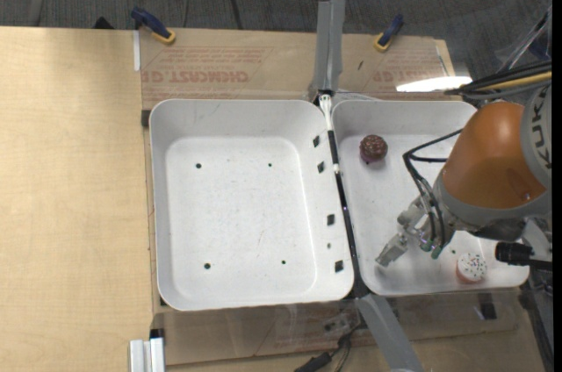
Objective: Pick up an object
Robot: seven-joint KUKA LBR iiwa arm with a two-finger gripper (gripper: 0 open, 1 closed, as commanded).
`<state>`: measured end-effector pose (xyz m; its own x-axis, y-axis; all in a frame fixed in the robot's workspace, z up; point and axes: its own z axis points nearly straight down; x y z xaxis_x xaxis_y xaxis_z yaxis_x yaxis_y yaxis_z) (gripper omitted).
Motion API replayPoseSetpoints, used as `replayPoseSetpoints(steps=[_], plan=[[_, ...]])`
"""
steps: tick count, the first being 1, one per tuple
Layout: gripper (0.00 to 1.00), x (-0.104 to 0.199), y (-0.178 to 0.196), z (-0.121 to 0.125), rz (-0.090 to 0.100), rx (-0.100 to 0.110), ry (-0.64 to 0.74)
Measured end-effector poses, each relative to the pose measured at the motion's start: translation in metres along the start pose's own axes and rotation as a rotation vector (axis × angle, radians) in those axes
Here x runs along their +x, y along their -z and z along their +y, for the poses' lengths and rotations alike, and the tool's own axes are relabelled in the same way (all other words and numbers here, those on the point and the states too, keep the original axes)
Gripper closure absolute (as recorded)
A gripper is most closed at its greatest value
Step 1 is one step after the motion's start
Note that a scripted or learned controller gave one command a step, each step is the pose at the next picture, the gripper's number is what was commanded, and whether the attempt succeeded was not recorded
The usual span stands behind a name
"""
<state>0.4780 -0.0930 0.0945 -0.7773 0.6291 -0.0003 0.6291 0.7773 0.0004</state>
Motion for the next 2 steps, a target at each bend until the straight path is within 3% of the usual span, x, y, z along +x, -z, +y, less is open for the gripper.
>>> replayPoseSetpoints(steps=[1, 2], plan=[[0.0, -0.071, 0.144, -0.055, -0.005, 0.0, 0.029], [0.0, -0.179, 0.131, -0.021, -0.003, 0.0, 0.062]])
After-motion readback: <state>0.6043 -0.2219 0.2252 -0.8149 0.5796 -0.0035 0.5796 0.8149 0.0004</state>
